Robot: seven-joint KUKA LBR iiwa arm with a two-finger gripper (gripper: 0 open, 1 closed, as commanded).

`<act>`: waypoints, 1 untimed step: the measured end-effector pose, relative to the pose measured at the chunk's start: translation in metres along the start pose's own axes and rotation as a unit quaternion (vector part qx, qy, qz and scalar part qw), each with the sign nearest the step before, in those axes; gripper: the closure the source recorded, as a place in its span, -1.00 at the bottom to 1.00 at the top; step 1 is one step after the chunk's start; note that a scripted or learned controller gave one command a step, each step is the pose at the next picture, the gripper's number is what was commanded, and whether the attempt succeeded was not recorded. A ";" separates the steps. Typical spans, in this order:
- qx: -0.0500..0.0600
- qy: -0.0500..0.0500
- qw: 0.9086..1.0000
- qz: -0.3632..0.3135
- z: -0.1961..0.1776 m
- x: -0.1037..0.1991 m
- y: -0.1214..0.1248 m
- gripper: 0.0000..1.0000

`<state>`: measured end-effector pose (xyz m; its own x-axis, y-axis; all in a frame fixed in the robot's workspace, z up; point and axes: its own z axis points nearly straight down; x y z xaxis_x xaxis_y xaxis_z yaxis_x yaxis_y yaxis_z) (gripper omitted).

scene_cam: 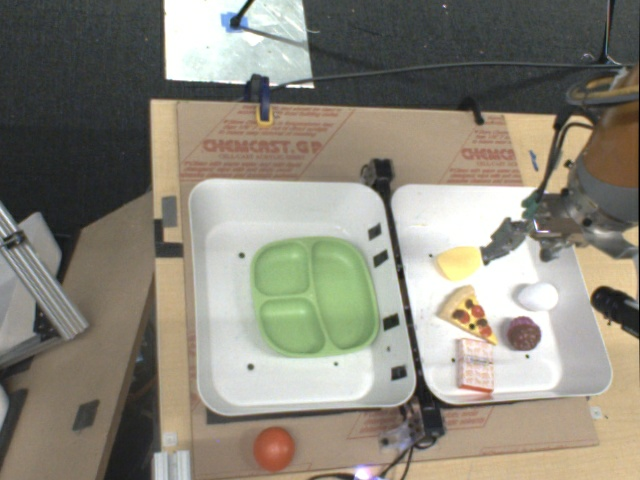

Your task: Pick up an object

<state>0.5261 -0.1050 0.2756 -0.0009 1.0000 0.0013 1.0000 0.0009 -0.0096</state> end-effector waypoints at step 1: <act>-0.006 -0.001 1.000 -0.001 -0.006 0.000 0.002 -1.00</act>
<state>0.5280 -0.1048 0.2814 -0.0033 1.0000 -0.0004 1.0000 0.0033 0.0023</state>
